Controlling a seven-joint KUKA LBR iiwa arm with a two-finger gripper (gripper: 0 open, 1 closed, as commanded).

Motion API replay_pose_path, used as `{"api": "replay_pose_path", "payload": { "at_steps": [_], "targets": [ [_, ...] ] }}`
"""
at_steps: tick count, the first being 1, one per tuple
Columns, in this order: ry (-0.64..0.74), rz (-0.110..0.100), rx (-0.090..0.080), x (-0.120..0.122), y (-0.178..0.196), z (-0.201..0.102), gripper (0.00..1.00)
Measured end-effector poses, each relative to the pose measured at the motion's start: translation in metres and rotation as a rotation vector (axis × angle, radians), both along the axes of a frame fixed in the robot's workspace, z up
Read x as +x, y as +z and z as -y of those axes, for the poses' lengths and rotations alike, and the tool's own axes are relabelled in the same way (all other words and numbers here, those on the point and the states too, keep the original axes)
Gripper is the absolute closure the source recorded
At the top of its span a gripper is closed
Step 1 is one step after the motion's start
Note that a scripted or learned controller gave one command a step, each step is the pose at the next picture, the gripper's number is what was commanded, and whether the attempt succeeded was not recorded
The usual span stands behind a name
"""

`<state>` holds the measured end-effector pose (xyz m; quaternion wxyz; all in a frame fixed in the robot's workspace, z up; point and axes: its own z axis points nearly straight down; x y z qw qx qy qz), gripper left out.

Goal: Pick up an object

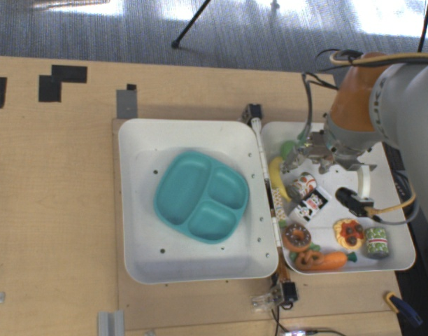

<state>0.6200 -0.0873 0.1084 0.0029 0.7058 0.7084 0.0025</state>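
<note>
My gripper [312,159] hangs over the back half of the right bin [403,252], with the grey arm and its orange band rising to the right. Just below it lie a small red and white can [305,185] and a black and white box [312,203]. A yellow banana [275,176] lies along the bin's left wall, and a green item [289,149] sits beside the gripper's left side. Nothing shows between the gripper and these things that tells of a hold.
The right bin's front holds a chocolate donut [296,236], a carrot [324,260], an orange and red toy food [348,232], a green can [376,243] and a white piece [364,180]. A teal divided plate [201,196] lies in the left bin [140,257].
</note>
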Motion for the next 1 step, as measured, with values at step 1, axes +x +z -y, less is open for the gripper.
{"api": "replay_pose_path", "payload": {
  "at_steps": [1],
  "targets": [
    [-0.007, 0.022, -0.007, -0.0343, -0.015, 0.0007, 0.0]
  ]
}}
